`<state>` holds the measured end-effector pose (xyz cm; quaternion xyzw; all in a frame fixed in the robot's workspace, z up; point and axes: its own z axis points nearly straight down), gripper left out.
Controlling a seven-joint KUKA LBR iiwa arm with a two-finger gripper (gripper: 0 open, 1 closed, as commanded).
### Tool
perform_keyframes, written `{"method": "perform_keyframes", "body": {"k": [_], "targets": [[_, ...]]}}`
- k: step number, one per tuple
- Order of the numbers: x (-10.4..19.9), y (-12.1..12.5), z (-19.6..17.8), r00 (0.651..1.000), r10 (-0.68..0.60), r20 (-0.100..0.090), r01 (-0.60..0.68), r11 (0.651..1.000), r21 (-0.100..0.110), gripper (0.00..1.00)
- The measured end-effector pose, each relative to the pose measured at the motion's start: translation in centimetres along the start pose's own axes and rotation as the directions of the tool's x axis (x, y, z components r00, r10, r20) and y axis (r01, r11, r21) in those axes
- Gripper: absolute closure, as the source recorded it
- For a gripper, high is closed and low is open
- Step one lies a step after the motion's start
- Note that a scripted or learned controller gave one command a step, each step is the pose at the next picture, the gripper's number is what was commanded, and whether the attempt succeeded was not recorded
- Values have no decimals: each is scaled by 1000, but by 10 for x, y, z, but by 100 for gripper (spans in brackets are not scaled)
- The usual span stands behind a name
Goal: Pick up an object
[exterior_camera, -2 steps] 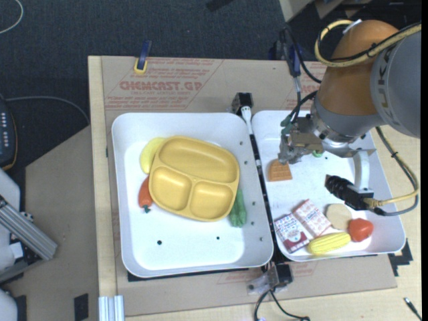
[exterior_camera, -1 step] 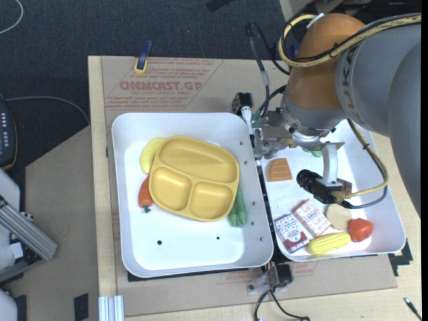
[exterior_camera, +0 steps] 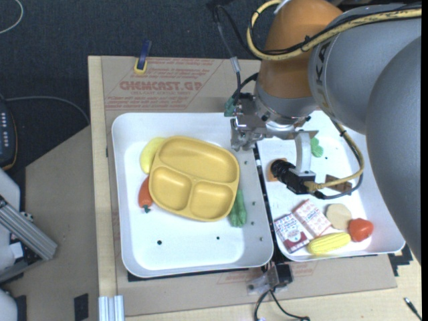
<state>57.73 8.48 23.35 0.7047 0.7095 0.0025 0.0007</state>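
My gripper [exterior_camera: 243, 136] hangs over the rim between the two bins, just beyond the far right corner of a yellow divided plate [exterior_camera: 194, 178] that lies in the left bin [exterior_camera: 194, 256]. A yellow fruit [exterior_camera: 150, 153] and a red-orange vegetable [exterior_camera: 145, 194] poke out from under the plate's left side, and a green vegetable [exterior_camera: 238, 210] lies at its right edge. In the right bin [exterior_camera: 384, 206] are two red-and-white boxes [exterior_camera: 302, 223], a corn cob [exterior_camera: 329, 243], a tomato [exterior_camera: 360, 229], a beige piece [exterior_camera: 338, 214] and a small green item [exterior_camera: 316, 148].
The arm's orange band [exterior_camera: 294, 42] and grey body cover the far and right parts of the right bin. A black cable fitting [exterior_camera: 294, 178] hangs over a brown item [exterior_camera: 273, 172] in that bin. Cardboard [exterior_camera: 167, 82] lies behind the bins.
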Motion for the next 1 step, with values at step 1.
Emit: {"method": "perform_keyframes", "body": {"k": [1], "targets": [[-19,8,6,1000,8,4,-8,1000,2,100]]}}
